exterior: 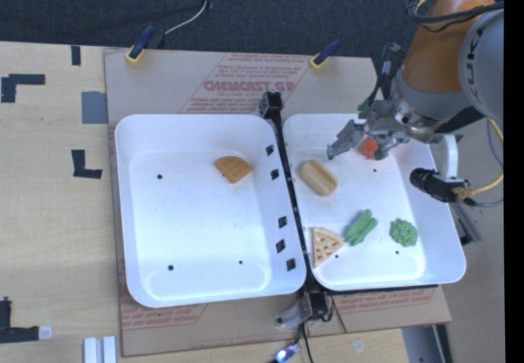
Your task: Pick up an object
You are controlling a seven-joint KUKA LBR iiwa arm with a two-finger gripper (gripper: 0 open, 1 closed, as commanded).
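My gripper (361,145) hangs over the far part of the right bin (434,271), below the grey and orange arm. A small red object (371,147) shows right at the gripper's tip; whether it is held or just lying under it is unclear. A tan bread roll (318,178) lies a little to the gripper's front left, near the divider. Toward the front of that bin are a triangular pizza-like slice (325,244), a green pod (360,226) and a green broccoli floret (403,232).
The left bin (139,271) holds one orange-brown toast piece (233,169) at its far right. A black divider strip (282,189) runs between the bins. Clamps sit at the board's far edge, and a cable trails off the arm at the right.
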